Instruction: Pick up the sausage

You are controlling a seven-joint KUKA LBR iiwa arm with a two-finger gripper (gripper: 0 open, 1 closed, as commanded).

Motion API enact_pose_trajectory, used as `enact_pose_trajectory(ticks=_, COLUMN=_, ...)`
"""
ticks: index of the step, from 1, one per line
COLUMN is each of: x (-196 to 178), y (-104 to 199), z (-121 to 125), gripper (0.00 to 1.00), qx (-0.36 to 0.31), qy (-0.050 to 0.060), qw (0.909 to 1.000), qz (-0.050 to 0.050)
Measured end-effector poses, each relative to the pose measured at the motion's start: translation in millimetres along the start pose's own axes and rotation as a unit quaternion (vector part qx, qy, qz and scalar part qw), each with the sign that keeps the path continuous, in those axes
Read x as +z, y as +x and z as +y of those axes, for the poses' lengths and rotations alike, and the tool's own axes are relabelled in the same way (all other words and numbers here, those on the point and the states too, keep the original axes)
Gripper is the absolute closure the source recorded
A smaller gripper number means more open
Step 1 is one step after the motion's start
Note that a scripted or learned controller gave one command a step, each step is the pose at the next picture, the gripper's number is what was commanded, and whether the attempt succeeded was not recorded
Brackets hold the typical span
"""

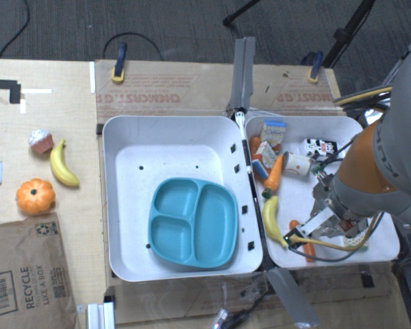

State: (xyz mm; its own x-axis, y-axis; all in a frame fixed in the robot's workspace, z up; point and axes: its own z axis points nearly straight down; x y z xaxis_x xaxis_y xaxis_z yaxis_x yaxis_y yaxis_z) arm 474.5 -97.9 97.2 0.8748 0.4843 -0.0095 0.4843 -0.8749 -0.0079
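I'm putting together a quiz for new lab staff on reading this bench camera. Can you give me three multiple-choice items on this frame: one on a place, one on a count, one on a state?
1. Where does the blue divided plate lie?
A. in the right bin
B. in the left bin
C. on the bench

2. How many bananas are in view?
A. one
B. two
C. three

3. How does the blue divided plate lie?
A. flat, compartments facing up
B. flipped upside down
C. tipped on edge against a bin wall

Answers:
1 B: the plate rests on the floor of the left bin.
2 B: one lies on the bench left of the bins, and one lies in the right bin near the divider.
3 A: its three hollow compartments and raised dividers face the camera.
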Motion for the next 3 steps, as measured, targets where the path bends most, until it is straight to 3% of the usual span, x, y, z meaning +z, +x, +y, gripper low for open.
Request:
enact_pose_trajectory(ticks=1, x=0.0, y=0.0, z=0.0, gripper=0.00, qx=0.000, qy=0.000, qw=1.0000, qz=0.000)
enact_pose_trajectory(ticks=2, x=-7.6, y=-1.0, z=0.0, gripper=1.00, qx=0.000, qy=0.002, qw=1.0000, qz=-0.002)
enact_pose_trajectory(ticks=3, x=-7.6, y=-1.1, z=0.0, gripper=0.00, qx=0.001, qy=0.002, qw=1.0000, qz=-0.002)
